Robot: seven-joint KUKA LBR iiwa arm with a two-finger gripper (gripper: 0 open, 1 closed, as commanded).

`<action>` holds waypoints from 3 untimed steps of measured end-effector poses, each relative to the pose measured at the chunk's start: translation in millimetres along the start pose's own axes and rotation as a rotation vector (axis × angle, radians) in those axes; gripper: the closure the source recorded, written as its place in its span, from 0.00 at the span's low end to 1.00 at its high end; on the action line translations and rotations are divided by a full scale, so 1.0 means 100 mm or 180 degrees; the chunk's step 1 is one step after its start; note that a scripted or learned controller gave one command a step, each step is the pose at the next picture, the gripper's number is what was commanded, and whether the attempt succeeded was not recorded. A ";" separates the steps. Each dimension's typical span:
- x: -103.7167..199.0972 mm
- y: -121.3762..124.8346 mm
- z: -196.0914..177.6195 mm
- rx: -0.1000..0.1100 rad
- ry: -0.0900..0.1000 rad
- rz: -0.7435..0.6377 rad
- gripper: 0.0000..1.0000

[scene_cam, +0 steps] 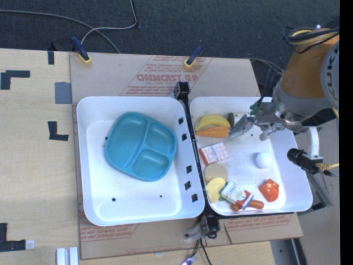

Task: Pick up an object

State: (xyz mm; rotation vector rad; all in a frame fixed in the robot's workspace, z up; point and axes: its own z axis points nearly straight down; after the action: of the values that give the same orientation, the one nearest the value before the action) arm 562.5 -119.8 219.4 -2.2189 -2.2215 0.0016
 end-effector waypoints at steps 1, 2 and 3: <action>0.04 0.67 1.25 -0.0007 -0.0006 0.0000 0.00; 0.13 0.99 1.37 0.0115 0.0001 0.0029 0.00; 0.23 1.05 1.28 0.0008 -0.0005 0.0006 0.00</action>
State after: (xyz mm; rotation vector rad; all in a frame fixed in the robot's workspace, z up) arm 667.0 -96.2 91.3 -2.2205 -2.2189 0.0059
